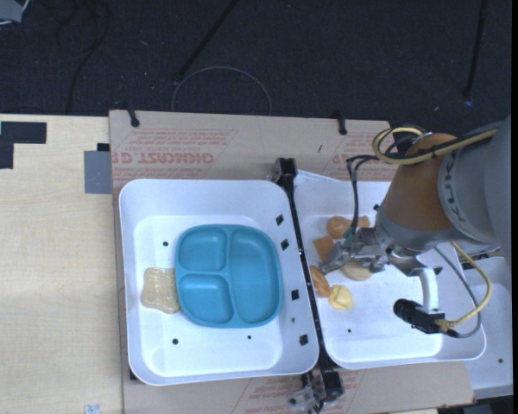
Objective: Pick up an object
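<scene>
My gripper (344,257) reaches down into the right bin (388,352) from the right, low over a cluster of small food pieces. An orange piece (337,227) lies just behind it, a pale cream piece (357,272) sits right under the wrist, and a yellow piece (340,297) lies in front. A thin orange piece (319,279) rests against the bin's left wall. The fingers sit among these pieces and the arm's body hides much of them.
The left bin (147,231) holds a blue divided plate (227,275) with a pale yellow sponge-like piece (160,290) at its left edge. A black clamp bar (299,266) runs between the bins. Cables and a black connector (419,316) hang by the arm.
</scene>
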